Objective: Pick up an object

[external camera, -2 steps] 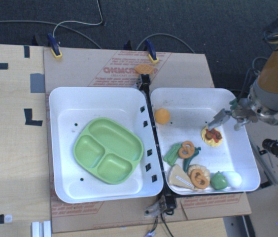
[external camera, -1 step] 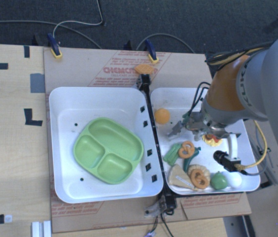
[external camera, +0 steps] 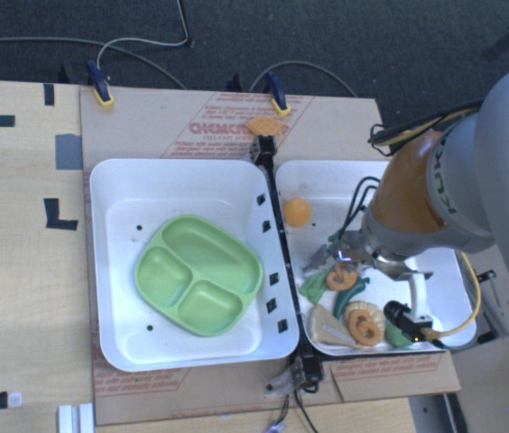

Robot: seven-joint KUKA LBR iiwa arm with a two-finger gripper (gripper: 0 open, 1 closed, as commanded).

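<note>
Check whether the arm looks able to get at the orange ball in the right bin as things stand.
Probably yes. The orange ball lies alone on bare floor near the divider in the right bin, apart from the toy pile, and the arm is already over that bin beside it.

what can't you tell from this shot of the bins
- Hand, camera view: the arm's wrist covers it, so its state and any hold cannot be told.
- Small items under the hand in the right bin: piled together and too small to name.
- Right bin's middle: covered by the arm.
</note>
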